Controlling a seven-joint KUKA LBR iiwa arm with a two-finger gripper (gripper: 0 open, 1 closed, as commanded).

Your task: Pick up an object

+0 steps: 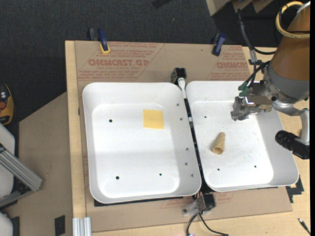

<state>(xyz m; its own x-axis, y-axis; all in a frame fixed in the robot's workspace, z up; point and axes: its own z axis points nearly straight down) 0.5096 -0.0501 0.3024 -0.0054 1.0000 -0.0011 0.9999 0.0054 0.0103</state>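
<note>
White plastic forms the 2 bins: the left bin point(98, 146) holds a flat yellow square point(153, 119) near its centre, and the right bin point(275, 171) holds a tan cone point(218, 143) lying on its side. The gripper point(242, 111) hangs over the right bin's upper part, above and to the right of the cone and apart from it, nothing visibly between its tips. Whether it is spread or pressed together cannot be told.
</note>
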